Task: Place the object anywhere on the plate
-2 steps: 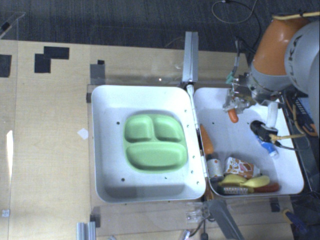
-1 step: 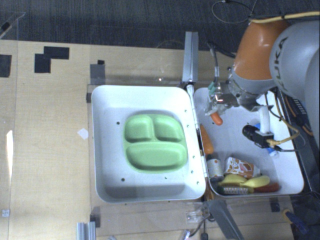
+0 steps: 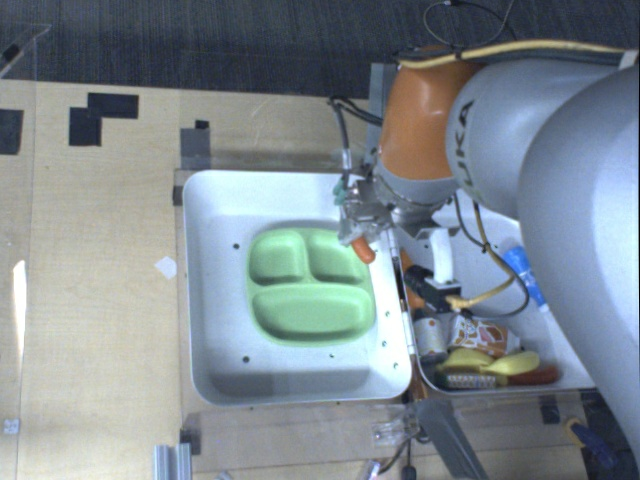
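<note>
Item 1, the tool: you see it hanging below the orange band of the arm, over the upper right corner of the green plate. A small orange object sits at its tip, seemingly pinched between the fingers, though the view is too coarse for you to be sure the grip is firm.

Item 2, the orange object: short, stubby, carrot-like in colour; its exact kind cannot be told. It is poised just over the plate's right rim, beside the upper right compartment, probably so that a release lands it inside the plate.

Item 3, the green plate: three compartments, two small above and one long below. It lies flat in the middle of the left bin, well away from the walls, which gives you room for a drop anywhere on it.

Item 4, the right bin: it holds the remaining stock, among it a yellow banana-like piece, a blue item and a printed packet, all crowded under the arm.

Item 5, the surface: pale wood, carrying both bins.

Status: judged as the placing step, release not yet made.
</note>
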`<act>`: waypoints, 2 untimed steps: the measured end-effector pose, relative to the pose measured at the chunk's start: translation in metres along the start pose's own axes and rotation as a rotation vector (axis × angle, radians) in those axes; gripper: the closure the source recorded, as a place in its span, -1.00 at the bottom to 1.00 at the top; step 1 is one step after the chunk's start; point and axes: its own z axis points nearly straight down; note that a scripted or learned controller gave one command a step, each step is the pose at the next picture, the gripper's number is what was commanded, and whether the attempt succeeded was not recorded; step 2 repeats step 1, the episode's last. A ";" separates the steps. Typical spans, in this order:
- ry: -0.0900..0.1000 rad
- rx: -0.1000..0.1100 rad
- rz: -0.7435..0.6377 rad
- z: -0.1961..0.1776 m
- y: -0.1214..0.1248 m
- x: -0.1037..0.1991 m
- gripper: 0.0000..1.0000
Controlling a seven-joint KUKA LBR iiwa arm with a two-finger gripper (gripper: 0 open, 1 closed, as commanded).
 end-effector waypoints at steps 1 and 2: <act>0.000 0.000 0.001 0.000 0.000 0.000 -1.00; 0.000 0.000 0.001 0.000 0.000 0.000 -1.00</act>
